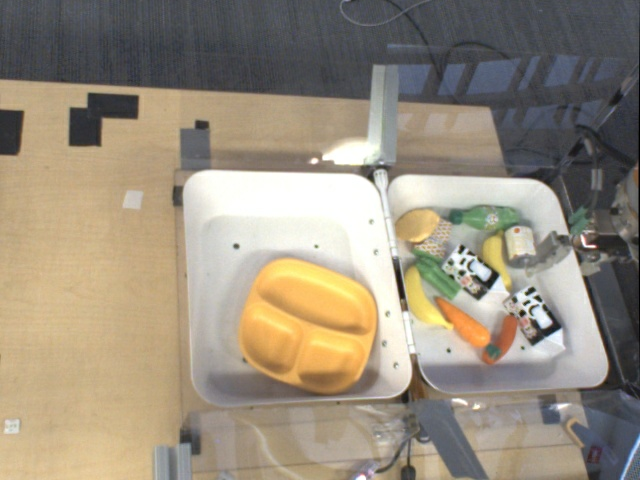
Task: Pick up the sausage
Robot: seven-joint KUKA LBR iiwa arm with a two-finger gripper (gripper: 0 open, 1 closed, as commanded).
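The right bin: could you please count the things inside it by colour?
Yellow: 2, a banana and another banana
Green: 2, a bottle-like item and a pod-like item
Orange or red: 2, a carrot and a sausage
Black-and-white cartons: 2
Tan: 1, a biscuit-like item
Can: 1
Total: 10

Claw (553, 249) hovers over right bin (590, 363) beside can (518, 244).

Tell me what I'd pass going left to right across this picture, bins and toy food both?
Left bin → yellow tray → banana → carrot → sausage → can → gripper at the right bin's edge.
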